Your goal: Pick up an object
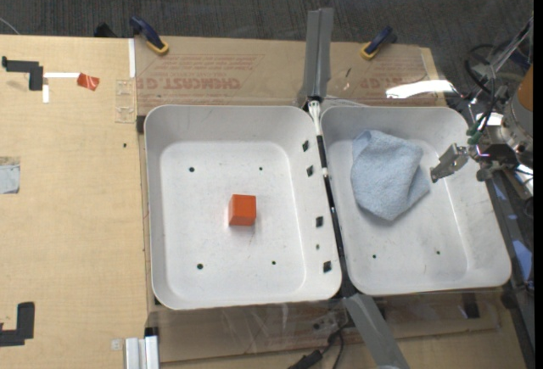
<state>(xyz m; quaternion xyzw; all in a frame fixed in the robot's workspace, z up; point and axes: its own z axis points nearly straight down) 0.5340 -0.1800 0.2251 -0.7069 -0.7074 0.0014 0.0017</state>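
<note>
While the arm reaches in from the right edge of the camera view, its gripper hangs over the right part of the right bin, just beside the edge of a crumpled pale blue cloth. The cloth lies in the upper middle of that bin, bunched into a soft heap, and the gripper's tip points toward the cloth's right side. Whether the tip touches the fabric cannot be told from this angle. Nothing shows between the gripper's tips, and how wide they stand cannot be made out either, since the metal parts overlap at this slant.

In the left bin, well apart from the gripper, an orange-red block sits alone near the middle of the floor, flat on one face. The two bins lie side by side, touching along a shared middle edge set with small black clips.

Both bins rest on a wooden surface backed by a sheet of cardboard. Two clamps hold the cardboard's far edge: one with blue and yellow grips at the left and another at the right. A grey metal bar runs up from the seam between the bins. At the far left of the surface, a small red tag lies beside a white strip.
</note>
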